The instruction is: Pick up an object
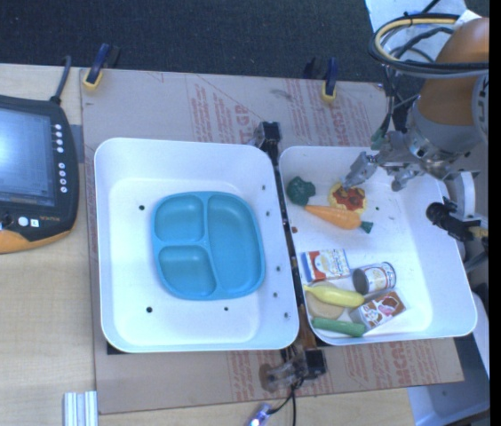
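You have nothing lifted yet, as far as this view shows. The gripper (377,174) hangs over the upper part of the right bin (446,264), toward the frame's right edge. Its two fingers look spread, with nothing between them: one tip sits just above the pizza slice toy (350,197), the other further right over bare bin floor. So the grasp itself and the lift are left to do.

The nearest candidate is that pizza slice, in the bin's upper left. The toy carrot (334,216) lies touching or just below it, and a dark green lump (301,189) sits just to its left. These crowd the pick, and you could nudge the carrot instead. Lower in the bin, a small carton (324,264), a can (374,279), a banana (336,296) and a green bean pod (339,327) lie packed together. The left bin (126,238) holds a blue divided plate (206,245), well apart.
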